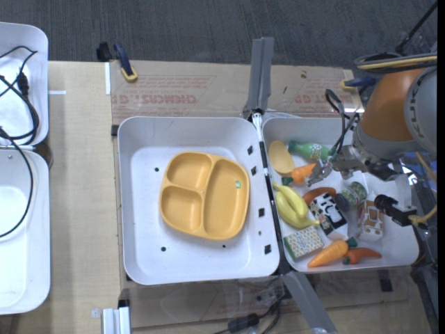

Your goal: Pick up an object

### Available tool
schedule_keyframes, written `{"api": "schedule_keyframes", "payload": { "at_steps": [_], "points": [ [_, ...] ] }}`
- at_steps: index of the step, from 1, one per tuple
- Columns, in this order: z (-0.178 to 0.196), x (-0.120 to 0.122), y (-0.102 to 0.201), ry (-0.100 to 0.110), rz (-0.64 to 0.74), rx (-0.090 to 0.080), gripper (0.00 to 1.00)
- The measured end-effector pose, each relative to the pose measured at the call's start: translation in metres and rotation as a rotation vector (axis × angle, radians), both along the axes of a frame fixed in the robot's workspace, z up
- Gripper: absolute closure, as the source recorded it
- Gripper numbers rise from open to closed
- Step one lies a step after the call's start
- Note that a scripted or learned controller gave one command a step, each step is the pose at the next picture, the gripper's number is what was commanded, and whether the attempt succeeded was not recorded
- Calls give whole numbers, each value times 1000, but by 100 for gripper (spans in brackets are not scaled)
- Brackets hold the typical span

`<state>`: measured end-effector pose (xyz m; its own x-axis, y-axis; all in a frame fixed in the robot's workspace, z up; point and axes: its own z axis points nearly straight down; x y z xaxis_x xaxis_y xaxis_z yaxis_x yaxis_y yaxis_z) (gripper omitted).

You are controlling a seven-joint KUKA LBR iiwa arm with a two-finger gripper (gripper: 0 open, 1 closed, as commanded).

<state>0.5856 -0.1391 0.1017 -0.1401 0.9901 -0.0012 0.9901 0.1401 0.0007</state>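
The right bin [306, 122] holds several toy foods: a yellow banana [292, 206], a small orange carrot [303, 173], a beige chip-shaped piece [281, 156], a green bottle [309, 149], a black-and-white piece [327, 210], a green can [356, 192], a small carton [372, 221], a speckled green block [303, 241], a large carrot [328, 253] and a red-orange piece [363, 255]. My gripper [324, 170] hangs low in this bin, just right of the small carrot and below the green bottle. Nothing shows as lifted.
The left bin [139, 207] bears a yellow divided plate [205, 195] with a tiny green speck on it. A grey divider post [261, 75] rises between the bins at the back. The arm's orange band [389, 106] hangs over the right bin's far right corner.
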Motion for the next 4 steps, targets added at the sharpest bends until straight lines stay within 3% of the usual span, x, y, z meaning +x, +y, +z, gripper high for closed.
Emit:
{"api": "schedule_keyframes", "payload": {
  "at_steps": [1,2,3,4],
  "points": [
    [-9,-19,28,-1,60,-2,0],
    [-1,-19,27,0,56,-1,100],
    [-1,-19,27,-1,57,-1,0],
    [-10,59,11,2,113,0,0]
  ]
}}
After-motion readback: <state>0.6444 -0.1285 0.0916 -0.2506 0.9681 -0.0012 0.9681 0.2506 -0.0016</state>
